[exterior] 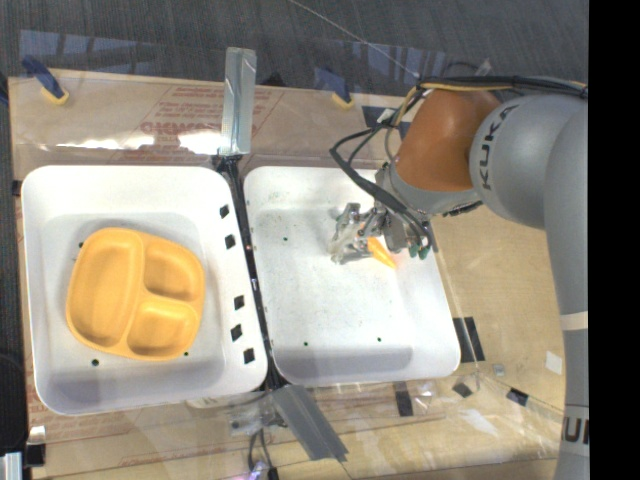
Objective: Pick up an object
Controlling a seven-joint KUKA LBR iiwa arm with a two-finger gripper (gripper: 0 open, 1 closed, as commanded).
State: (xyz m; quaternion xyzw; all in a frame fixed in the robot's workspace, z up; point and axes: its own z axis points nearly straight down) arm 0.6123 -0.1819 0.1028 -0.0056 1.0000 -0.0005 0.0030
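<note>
Gripper [352,236] sat low over right bin [300,308], upper middle. Orange object [383,256] lay just right of fingertips, touching or nearly so, long axis slanting down-right. Not seen between fingers; finger state unreadable, metal parts cluttered view. Bin floor flat, white, lightly speckled; plenty of free room around. Yellow divided tray [135,293] sat in left bin [40,268], well apart.
</note>
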